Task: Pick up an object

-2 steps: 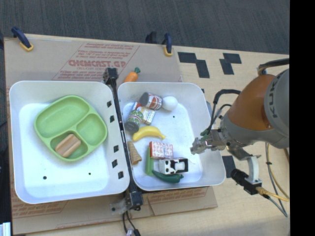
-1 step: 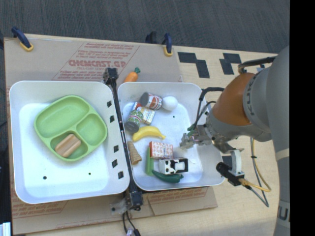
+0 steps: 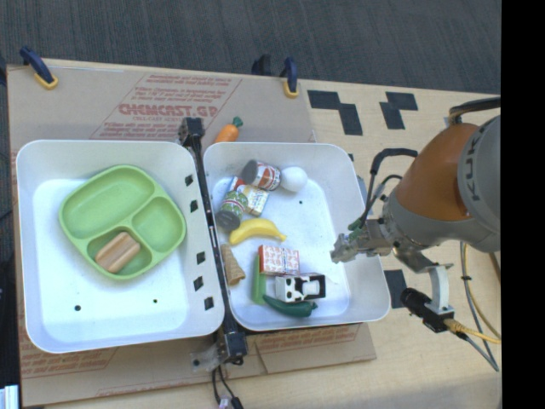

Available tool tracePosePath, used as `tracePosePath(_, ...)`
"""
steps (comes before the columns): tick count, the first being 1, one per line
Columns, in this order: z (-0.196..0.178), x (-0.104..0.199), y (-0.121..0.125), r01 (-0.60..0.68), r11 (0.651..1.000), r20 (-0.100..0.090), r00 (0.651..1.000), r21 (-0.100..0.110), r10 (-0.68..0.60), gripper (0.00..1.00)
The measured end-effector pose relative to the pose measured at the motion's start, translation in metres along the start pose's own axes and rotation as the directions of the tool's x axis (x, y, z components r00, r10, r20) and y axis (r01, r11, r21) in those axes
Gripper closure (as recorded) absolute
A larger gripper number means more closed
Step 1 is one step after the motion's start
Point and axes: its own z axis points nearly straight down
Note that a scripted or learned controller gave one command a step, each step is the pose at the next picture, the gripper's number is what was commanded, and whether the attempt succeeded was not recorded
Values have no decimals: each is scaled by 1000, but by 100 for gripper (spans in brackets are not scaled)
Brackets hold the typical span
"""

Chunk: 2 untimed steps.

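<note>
The right bin [image 3: 336,167] holds a heap of small items. Two cans [image 3: 260,176] [image 3: 241,203] lie at the back next to a white egg [image 3: 293,178]. Nearer the middle is a yellow banana [image 3: 255,231], with a brown cone [image 3: 233,265] below it. At the front lie a red and white carton [image 3: 278,259], a black and white box [image 3: 298,287] and a green vegetable [image 3: 288,305]. My gripper [image 3: 347,248] hangs over the bin's right side, apart from all of these items, with nothing visibly held.
The left bin [image 3: 34,254] carries a green divided plate [image 3: 128,196] with a brown sausage-like piece [image 3: 117,251] in one compartment. An orange carrot [image 3: 227,130] lies outside the bins at the back. The arm's grey and orange body [image 3: 443,194] covers the bench on the right.
</note>
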Motion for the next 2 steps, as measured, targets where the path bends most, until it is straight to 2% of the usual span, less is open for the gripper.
tracePosePath(1,-13,0,19,1,1000,-1,1000,1,-1,100)
tracePosePath(2,-34,-1,12,-1,1000,0,1000,-2,1,100)
